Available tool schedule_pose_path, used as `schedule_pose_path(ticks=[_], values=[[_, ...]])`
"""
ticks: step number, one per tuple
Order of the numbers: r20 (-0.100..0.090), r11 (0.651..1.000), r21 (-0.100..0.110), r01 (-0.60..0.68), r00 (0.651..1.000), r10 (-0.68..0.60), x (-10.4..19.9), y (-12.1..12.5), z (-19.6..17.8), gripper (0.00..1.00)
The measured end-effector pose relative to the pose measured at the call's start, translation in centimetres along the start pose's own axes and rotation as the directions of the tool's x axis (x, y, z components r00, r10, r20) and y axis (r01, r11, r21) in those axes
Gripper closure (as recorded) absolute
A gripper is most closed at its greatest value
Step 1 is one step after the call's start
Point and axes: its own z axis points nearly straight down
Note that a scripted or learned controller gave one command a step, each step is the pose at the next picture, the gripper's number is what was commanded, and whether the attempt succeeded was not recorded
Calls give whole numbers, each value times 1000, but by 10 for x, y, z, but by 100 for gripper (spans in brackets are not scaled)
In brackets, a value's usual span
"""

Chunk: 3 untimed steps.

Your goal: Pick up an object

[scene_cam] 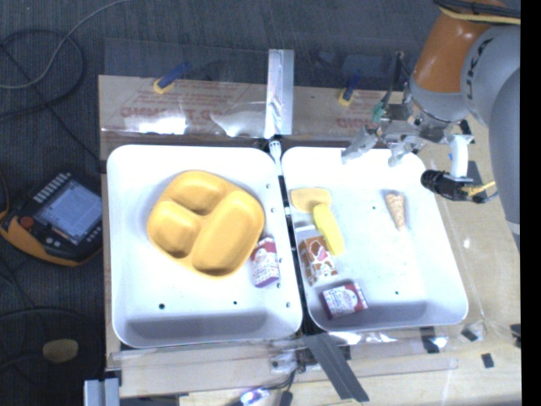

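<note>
Yellow brush [319,216], cone [396,209] in right bin [439,260]

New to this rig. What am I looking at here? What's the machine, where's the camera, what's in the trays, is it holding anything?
The machine is a grey robot arm with an orange band, reaching in from the right. At its end is a two-finger gripper, hovering over the far edge of the right bin. Its fingers are spread and nothing sits between them, so it holds nothing.

One fixed camera looks down on the bench at a slant.

Two shallow white bins sit side by side. The left bin holds a large yellow lumpy object and a small red-and-white packet. The right bin holds a yellow brush-like tool, a brown-and-white packet, a red packet and a small tan cone.
</note>
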Motion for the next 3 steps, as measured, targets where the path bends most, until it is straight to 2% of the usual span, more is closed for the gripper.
schedule_pose_path(ticks=[1,2,3], values=[[2,997,-2,-79,997,79,-44,4,-25,0],[2,998,1,69,998,-69,-26,4,97,0],[3,998,0,69,998,-69,-26,4,96,0]])
